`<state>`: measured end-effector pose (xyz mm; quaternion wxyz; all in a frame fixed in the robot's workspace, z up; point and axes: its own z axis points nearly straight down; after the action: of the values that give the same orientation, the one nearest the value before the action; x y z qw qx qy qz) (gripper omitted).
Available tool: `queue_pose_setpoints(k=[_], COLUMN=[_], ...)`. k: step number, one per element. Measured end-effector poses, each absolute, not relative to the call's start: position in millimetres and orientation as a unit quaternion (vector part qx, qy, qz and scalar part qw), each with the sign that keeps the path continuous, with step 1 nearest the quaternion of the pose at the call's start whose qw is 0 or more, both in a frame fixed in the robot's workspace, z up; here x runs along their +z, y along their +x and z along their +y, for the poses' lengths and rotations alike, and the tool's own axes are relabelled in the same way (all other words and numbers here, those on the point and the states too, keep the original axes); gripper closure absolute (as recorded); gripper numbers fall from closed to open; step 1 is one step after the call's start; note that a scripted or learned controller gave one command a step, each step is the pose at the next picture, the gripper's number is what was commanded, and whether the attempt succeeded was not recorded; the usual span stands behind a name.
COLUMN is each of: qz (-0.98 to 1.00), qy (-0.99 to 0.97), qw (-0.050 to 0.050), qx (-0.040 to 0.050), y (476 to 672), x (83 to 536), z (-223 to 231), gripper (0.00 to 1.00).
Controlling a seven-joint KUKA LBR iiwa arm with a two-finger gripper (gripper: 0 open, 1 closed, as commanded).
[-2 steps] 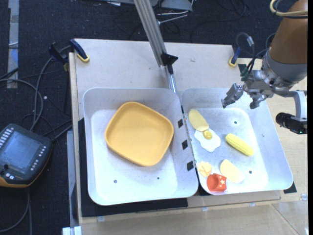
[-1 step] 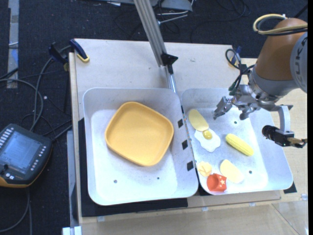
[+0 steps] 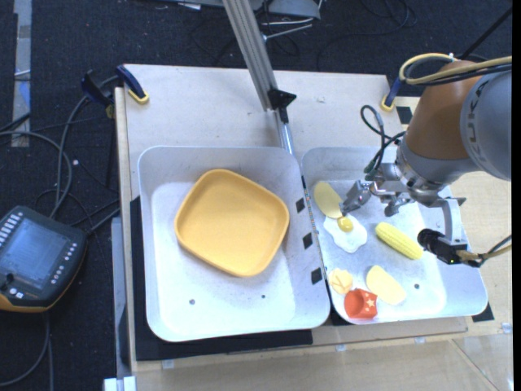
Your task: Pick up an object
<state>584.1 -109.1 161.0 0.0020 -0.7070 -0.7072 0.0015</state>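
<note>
I am reaching my arm (image 3: 456, 129) in from the right, over the right bin (image 3: 464, 300). The left bin (image 3: 163, 300) is carrying just the yellow plate (image 3: 232, 221), well apart from my work.

My gripper (image 3: 352, 204) is hovering low at the near-left part of the right bin, just above the fried egg (image 3: 345, 231) and beside a pale yellow slice (image 3: 327, 199). I cannot tell whether it is open or closed; nothing is showing in it.

Other candidates: corn (image 3: 398, 240) to the right, another pale slice (image 3: 385, 284), a small yellow piece (image 3: 340, 281) and a red piece (image 3: 361, 303) at the bin's near edge.

Judging the step: I am approaching, grasp not yet made. The egg looks flat, so I am expecting to need a low, centred descent, closing on the yolk or an edge.
</note>
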Motion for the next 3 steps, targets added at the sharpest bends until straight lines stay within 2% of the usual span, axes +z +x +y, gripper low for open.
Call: queue_pose_setpoints(k=[1,2,3], qz=[-0.707,-0.707,-0.707], qy=[-0.707,-0.707,-0.707], qw=[0.002,0.0,-0.001], qx=[0.0014,-0.0001,-0.001], y=[585.8,587.3,584.9], x=[106,119,164], z=[-99,-100,-107], gripper=[0.0,1.0,1.0])
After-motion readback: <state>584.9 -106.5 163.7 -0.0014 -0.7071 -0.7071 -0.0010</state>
